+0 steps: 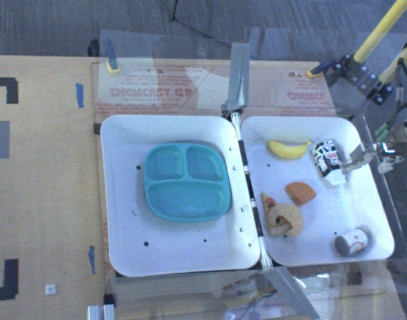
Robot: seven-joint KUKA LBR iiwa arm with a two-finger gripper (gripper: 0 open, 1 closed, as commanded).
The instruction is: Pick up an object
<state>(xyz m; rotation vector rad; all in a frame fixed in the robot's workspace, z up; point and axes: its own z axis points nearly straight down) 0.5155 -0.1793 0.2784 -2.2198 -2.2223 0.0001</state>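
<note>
**Gripper at the bin's edge, nothing grasped**

Gripper (375,153): finger state cannot be told; it sits over the right bin (373,242) rim. Near to far lie a grey cylinder (351,241), tan toy (282,220), orange piece (300,193), banana (288,149). Approach stage; next, descend onto one object.

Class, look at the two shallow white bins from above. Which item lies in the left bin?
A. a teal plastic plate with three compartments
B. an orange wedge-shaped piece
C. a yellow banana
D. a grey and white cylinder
A: the teal plastic plate with three compartments sits in the left white bin, while the yellow banana lies in the right white bin.
</note>
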